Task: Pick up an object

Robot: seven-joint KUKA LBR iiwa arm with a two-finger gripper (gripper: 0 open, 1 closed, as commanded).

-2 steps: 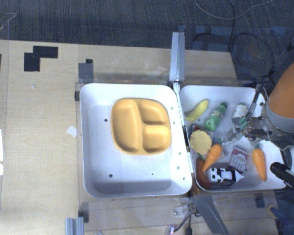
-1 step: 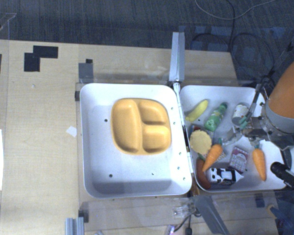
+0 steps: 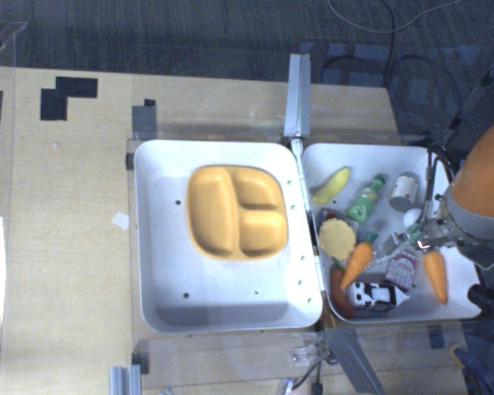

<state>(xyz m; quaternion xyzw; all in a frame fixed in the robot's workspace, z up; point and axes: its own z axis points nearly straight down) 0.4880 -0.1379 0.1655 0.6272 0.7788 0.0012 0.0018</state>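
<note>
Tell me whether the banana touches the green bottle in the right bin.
Apart. The camera view shows bare white bin floor between the banana and the green bottle.

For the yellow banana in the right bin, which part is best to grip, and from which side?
Probably the middle of the yellow curved banana, from straight above, with the jaws closing across its narrow width. It lies flat and slanted beside the white bin's left wall, apart from the green plastic bottle.

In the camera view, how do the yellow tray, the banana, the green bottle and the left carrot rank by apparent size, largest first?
1. Yellow tray, by far the largest.
2. Left carrot.
3. Banana and green bottle look alike; I would not rank these two.
</note>
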